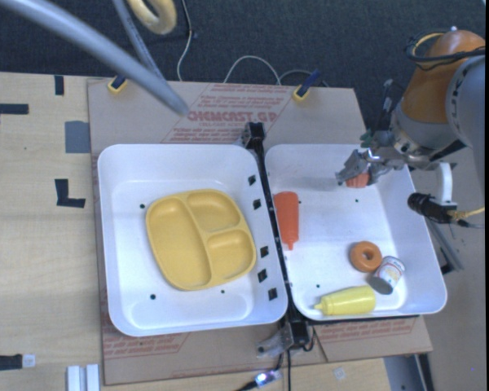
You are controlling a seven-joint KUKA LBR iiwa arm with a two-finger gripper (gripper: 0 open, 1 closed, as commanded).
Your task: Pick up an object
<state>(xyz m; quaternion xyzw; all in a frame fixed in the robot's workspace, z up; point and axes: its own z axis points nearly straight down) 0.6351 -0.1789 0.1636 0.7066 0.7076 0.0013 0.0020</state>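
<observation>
My jaws (357, 173) hung over the far side of the right bin (424, 300), and a small orange-red bit (358, 181) showed just under them — whether I had it clamped or merely stood above it, I could not tell. It looked light and hard, probably plastic, likely slick; I judged a pinch across its narrow middle safest. Elsewhere in that bin lay a carrot (288, 218) by the divider, a donut (365, 257), a yellow bottle (347, 301) and a small can (386, 274) — all light, rigid toys.
</observation>
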